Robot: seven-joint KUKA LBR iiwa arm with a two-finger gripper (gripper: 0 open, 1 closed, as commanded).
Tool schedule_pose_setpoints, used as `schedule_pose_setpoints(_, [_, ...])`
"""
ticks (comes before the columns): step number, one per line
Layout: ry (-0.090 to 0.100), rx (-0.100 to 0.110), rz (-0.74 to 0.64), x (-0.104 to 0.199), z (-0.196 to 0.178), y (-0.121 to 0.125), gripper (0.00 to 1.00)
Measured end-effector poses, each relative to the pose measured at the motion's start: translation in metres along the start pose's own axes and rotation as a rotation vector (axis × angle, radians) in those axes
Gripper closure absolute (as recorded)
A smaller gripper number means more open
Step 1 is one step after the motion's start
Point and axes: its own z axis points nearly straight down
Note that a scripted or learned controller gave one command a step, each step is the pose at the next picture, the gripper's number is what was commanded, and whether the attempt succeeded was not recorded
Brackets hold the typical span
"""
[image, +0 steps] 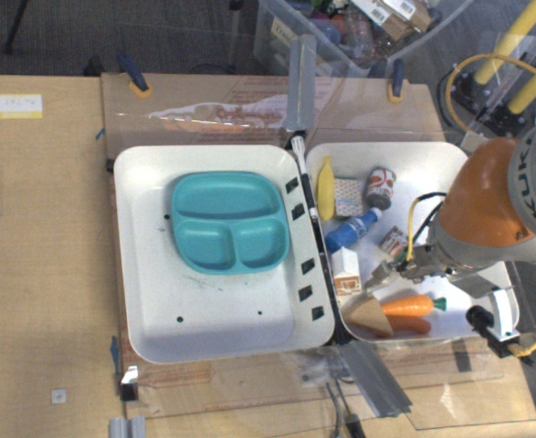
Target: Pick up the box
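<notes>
Your box [345, 273], a small white carton with an orange-brown base, stands in the right bin [450, 156] hard against the divider, hemmed in by clutter: a blue bottle [351, 229] just above it, a tan cone [370, 317] and a carrot [408, 307] just below, a banana [325, 190] and a can [380, 188] farther up. That crowding leaves you little room on either side of the box. The left bin [140, 272] carries a teal divided plate [228, 221], well apart from the work. Your arm [487, 210] reaches in from the right, wrist bent down over the bin's lower half. The pincer [397, 265] hangs near the box's right side, above the carrot and not touching the box. You cannot tell from this angle whether it is wide or narrow; nothing is seen held in it.
</notes>
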Motion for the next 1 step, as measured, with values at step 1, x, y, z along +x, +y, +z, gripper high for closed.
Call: schedule_pose_setpoints(1, [0.002, 0.003, -0.113, -0.0366, 0.0009, 0.1226, 0.0])
